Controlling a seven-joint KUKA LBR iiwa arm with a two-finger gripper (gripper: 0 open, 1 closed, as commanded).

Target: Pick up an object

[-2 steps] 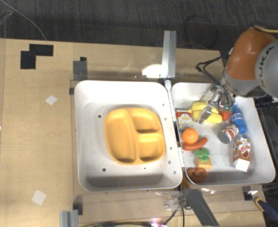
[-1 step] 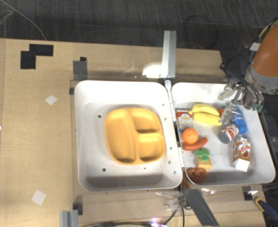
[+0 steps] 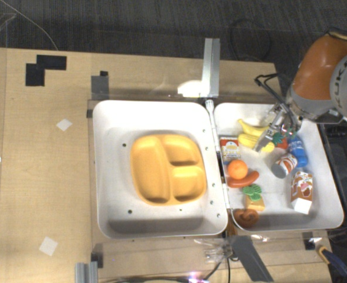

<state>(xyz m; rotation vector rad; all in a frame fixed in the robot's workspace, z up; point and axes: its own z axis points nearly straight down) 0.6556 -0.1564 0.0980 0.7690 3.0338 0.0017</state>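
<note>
We see the pincer [image 3: 272, 135] low in the right bin [image 3: 333, 208], near that bin's far edge, at the end of the grey arm [image 3: 327, 75] with its orange band that comes in from the right. Its fingers point down and to the left, and we cannot tell whether they are spread or closed. They sit just over the yellow banana [image 3: 251, 128], with a second yellow piece [image 3: 248, 140] just beside it; whether the fingers touch either one we cannot make out.

Just right of the pincer lies a blue bottle [image 3: 297, 149], and beside that a small can [image 3: 284, 165] on its side. Nearer the right bin's front right corner lies a brown-and-white carton [image 3: 302, 191]. Against the bin's left wall stands a small red-and-white box [image 3: 229, 148]. In front of it sits an orange [image 3: 237, 168], touching a red sausage-like piece [image 3: 244, 180]. Toward the front edge we see a green piece [image 3: 251, 190], a tan block [image 3: 255, 203] and a brown round thing [image 3: 246, 217] close to the front left corner.

The left bin [image 3: 111, 217] carries a yellow divided tray [image 3: 164, 167] in its middle. Both bins rest on the wooden tabletop [image 3: 38, 175].
</note>
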